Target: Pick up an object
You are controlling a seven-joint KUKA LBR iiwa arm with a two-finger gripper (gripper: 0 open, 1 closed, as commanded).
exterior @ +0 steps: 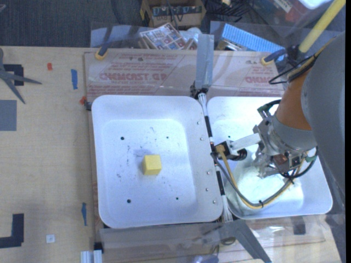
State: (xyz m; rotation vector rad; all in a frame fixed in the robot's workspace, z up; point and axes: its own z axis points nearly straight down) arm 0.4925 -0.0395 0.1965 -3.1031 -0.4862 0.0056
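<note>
Two shallow white bins sit side by side on a pale wooden bench (44, 174), their moulded plastic walls smooth with rounded corners. The left bin (109, 114) has a flat floor speckled with faint grey scuffs and a few small dark holes. Near the middle of that floor lies a small yellow cube (152, 165), matte and soft-edged like foam, alone and well apart from every wall.

The arm (323, 92) comes in from the right, a bulky grey shell with an orange band (290, 106) above the wrist. Its gripper (264, 166) hangs low over the floor of the right bin (315, 201), in a bright patch of glare. The metal parts there are tangled with wires and washed out by the light, so how the pincer stands, and whether anything sits in it, cannot be told. A yellow-and-black cable (241, 193) loops from the wrist down across the right bin and up to the ridge between the two bins.

Behind the bins stands a clear plastic sheet (142, 75) with red lettering, held by yellow clamps at its upper corners. Strips of blue tape (74, 79) and black tape (16, 229) mark the bench on the left.
</note>
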